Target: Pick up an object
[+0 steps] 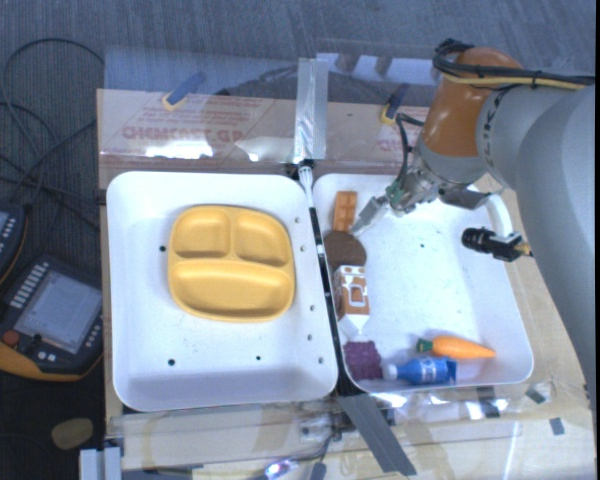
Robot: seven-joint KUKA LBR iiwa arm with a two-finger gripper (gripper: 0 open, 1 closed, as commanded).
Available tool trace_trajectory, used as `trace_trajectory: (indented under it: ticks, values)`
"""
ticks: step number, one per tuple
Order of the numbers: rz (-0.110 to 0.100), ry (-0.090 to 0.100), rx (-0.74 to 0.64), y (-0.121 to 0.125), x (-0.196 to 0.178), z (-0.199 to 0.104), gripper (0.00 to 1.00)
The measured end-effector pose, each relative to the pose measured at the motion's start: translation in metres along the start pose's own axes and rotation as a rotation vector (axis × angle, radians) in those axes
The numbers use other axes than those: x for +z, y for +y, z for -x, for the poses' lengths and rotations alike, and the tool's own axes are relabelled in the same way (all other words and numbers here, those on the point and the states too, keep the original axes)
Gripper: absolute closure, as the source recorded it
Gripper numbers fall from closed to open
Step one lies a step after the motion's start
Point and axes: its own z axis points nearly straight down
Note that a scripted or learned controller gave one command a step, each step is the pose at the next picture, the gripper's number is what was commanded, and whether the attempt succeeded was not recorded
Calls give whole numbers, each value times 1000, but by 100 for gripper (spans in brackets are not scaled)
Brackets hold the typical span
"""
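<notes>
I've got the gripper (377,208) low over the right bin (450,268), upper left, jaws apparently parted and grasping nothing. It sits just beside the orange block (345,210), my likely target. Everything hugs the bin's walls: brown lump (346,248), box (352,292), purple piece (361,356), bottle (424,371), carrot (462,347). The yellow tray (232,262) lies in the left bin.

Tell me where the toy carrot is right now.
The toy carrot lies in the right bin, near its front right corner, just above the blue bottle and well away from the gripper.
</notes>
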Motion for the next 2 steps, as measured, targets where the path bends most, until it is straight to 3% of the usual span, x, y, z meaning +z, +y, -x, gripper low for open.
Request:
trace_trajectory:
  ticks: [1, 2]
  values:
    - [4, 7, -476, 13, -85, -27, 0]
    - [9, 7, -244, -1, 1, -27, 0]
